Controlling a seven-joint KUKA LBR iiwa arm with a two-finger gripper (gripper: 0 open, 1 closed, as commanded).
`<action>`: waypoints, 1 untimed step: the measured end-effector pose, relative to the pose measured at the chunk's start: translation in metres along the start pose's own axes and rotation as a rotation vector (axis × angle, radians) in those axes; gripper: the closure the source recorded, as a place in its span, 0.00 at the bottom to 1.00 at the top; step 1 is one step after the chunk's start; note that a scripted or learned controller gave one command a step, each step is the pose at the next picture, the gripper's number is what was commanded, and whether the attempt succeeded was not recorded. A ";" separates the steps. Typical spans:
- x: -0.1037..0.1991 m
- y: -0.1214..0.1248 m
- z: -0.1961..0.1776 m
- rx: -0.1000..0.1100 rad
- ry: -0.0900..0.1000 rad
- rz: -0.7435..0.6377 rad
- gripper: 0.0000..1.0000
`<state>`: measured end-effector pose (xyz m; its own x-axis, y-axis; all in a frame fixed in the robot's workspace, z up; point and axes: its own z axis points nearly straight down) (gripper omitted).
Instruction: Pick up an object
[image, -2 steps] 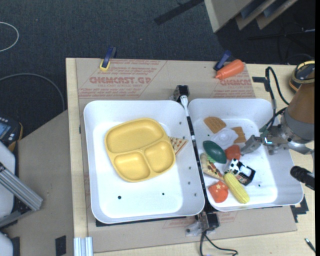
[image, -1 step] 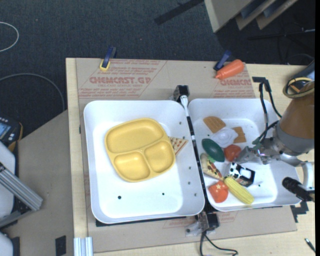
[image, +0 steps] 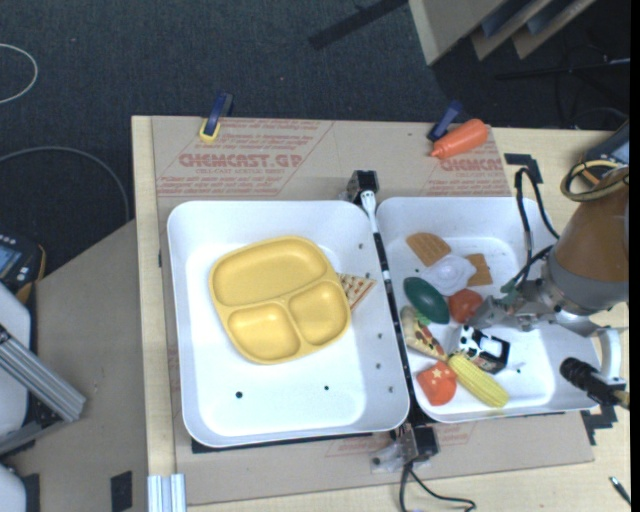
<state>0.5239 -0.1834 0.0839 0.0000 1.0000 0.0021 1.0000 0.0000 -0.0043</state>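
The bench (image: 150, 300) carries two shallow white bins side by side. The left bin (image: 290, 410) contains a yellow divided plate (image: 278, 298) with three compartments. A small waffle-patterned piece (image: 356, 288) lies against the plate's right edge, near the wall between the bins. The right bin (image: 530, 385) contains the objects available for pickup, grouped in its left and centre areas. At the far end lie a brown toast slice (image: 428, 246), a pale translucent item (image: 448, 272) just below it, and a small orange-brown piece (image: 479, 268) beside that. In the middle, a dark green oval item (image: 425, 298) lies next to a red tomato (image: 465, 304). At the near end, a yellow corn cob (image: 478, 380) lies touching a red strawberry-like item (image: 437, 384). A narrow multicoloured piece (image: 421, 336) lies along the left wall. The arm (image: 592, 250) enters from the right, above the right bin. The gripper (image: 497, 320) is low over the bin's centre, just right of the tomato and directly above a small black-and-white item (image: 486, 349). Whether the gripper is open, closed or holding anything cannot be determined at this angle. An orange carrot-shaped item (image: 460, 138) lies on the bench beyond the right bin, outside both bins.
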 end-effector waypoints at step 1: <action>0.000 0.001 -0.011 -0.004 -0.002 0.001 1.00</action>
<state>0.5246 -0.1839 0.0952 0.0013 1.0000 0.0005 1.0000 -0.0013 -0.0003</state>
